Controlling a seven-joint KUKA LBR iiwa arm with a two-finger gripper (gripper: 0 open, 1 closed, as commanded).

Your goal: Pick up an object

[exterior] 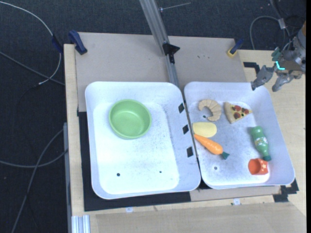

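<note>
The right bin (272, 106) holds a tan croissant (210, 108), a pizza slice (235, 112), a yellow lemon-shaped piece (204, 129), an orange carrot (210, 144), a green bottle (260, 142) and a small red cup (258, 166). My gripper (269, 80) hangs at the bin's far right corner, above its rim, with its two fingers spread apart and nothing between them. It is well clear of all the objects; the pizza slice is the closest.
The left bin (97, 169) holds a green bowl (129, 119). A metal pole (154, 23) slants across the bench's back to the gap between the bins. Blue (77, 41) and yellow (235, 47) clamps sit at the board's back corners.
</note>
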